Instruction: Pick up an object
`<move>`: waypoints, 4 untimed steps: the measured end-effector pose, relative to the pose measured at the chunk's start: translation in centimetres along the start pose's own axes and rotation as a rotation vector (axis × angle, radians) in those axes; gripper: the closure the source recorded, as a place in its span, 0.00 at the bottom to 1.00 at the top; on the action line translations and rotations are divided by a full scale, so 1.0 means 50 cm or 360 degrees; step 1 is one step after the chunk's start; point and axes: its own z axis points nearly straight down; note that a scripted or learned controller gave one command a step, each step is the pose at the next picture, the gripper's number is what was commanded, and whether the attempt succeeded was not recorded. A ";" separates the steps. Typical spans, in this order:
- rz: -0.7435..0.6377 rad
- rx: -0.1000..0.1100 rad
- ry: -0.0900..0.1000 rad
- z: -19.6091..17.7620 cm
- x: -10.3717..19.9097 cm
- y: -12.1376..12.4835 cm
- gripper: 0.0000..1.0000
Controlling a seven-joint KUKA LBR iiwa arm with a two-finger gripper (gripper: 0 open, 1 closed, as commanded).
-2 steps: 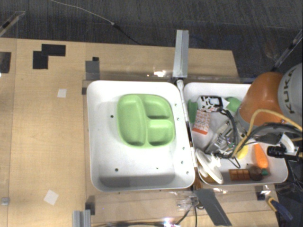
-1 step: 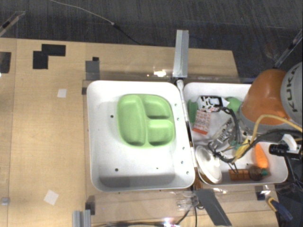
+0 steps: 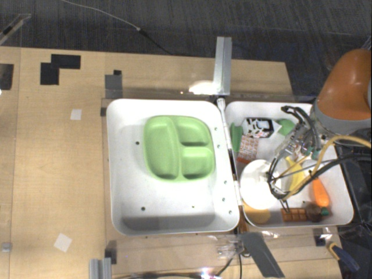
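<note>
Flanking wooden bench [image 3: 52, 173], dark floor [image 3: 174, 10]

You have two white bins on the bench: the left bin [image 3: 125, 173] and the right bin [image 3: 343, 205]. In the left bin you can count one thing, a green tray [image 3: 177, 147] with three hollows in it. In the right bin you can count one white round plate [image 3: 256, 182], one orange carrot [image 3: 321, 193], one yellow banana [image 3: 297, 176], one brown block [image 3: 293, 215], one small dark lump [image 3: 314, 212], one printed card [image 3: 249, 147] and two green pieces, one [image 3: 236, 137] by the bin's left wall and one [image 3: 286, 127] near its far side. Cables cover part of this bin, so you cannot count more there. You have one arm [image 3: 349, 92].
</note>
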 end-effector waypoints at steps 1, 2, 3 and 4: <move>-0.0222 0.0004 0.0005 0.026 -0.201 -0.039 1.00; -0.0228 0.0002 0.0010 0.025 -0.198 -0.034 0.00; -0.0240 -0.0004 -0.0019 0.081 -0.176 -0.061 0.00; -0.0090 -0.0032 -0.0053 0.128 -0.117 -0.093 0.00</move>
